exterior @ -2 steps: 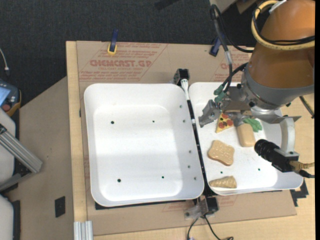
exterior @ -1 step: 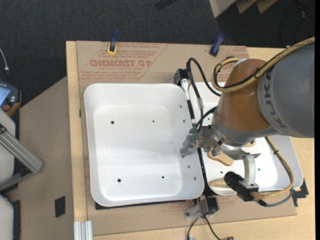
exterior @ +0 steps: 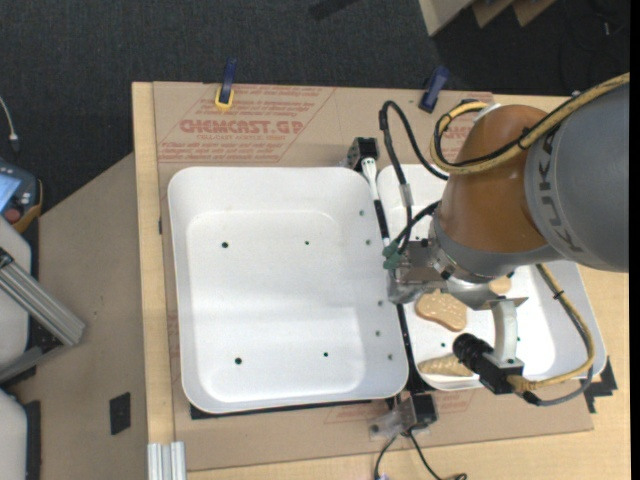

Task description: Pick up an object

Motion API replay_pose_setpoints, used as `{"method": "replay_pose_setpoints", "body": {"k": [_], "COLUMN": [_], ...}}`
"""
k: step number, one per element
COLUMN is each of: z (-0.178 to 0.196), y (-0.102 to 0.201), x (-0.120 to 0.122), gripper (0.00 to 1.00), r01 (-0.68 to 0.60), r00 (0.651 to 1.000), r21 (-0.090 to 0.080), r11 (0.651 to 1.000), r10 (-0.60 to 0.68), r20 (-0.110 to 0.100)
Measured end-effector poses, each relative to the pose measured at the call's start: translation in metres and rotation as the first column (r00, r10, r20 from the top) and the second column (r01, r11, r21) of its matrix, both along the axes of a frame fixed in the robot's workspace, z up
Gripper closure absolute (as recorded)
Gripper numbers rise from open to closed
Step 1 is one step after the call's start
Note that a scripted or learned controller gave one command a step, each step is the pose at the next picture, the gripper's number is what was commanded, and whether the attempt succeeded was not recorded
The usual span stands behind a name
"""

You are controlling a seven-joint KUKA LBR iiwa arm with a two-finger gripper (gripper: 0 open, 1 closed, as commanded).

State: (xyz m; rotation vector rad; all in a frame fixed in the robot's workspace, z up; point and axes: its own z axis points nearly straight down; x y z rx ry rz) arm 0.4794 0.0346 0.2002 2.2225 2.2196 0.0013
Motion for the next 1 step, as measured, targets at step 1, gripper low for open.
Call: {"method": "replay_pose_setpoints", "body": {"k": [1], "z": [-0.0005], "y": [-0.0001], "x": [-0.0002], "gripper": [0.0], "r01": [0.001], "r00": [1.0], "r21": [0.0], "r11": [1.0], "r10": [-0.001], "r20": [-0.001]}}
